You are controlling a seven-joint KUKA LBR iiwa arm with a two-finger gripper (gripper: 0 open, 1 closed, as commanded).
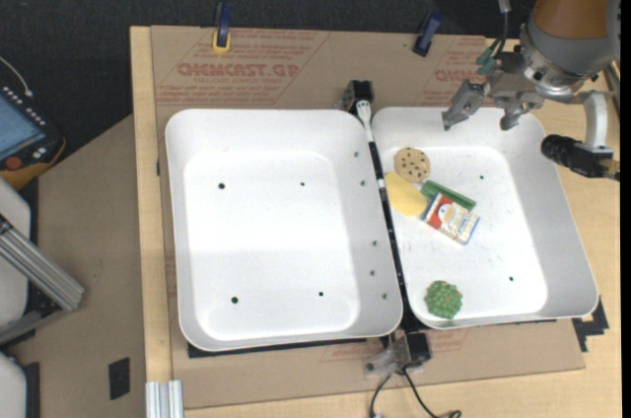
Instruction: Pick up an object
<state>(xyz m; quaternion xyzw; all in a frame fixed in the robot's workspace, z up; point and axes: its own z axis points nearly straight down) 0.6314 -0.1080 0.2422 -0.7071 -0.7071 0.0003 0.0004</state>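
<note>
The end effector [486, 109] hangs above the far rim of the right bin [552, 239], near that bin's far-left corner. Its two fingers [457, 113] are spread wide apart, with nothing between them. The arm, grey with an orange band [577, 2] above the wrist, enters from the upper right.

The right bin contains four objects:

1. A round chocolate-chip cookie [412, 164], lying flat near the bin's left wall, toward the far side.
2. A flat yellow piece [403, 198], just in front of the cookie and touching the small box.
3. A small box [450, 213] with red, white and green printing (lying tilted), near the bin's centre.
4. A green, bumpy, rounded item [443, 299], resembling broccoli, near the front rim and well apart from the others.

All four objects rest on the bin floor, apart from the end effector.

The left bin [197, 150] sits just beside the right bin. Both bins rest on a cardboard sheet [296, 61] on the table, held by two blue clamps [222, 27] at its far edge.
</note>
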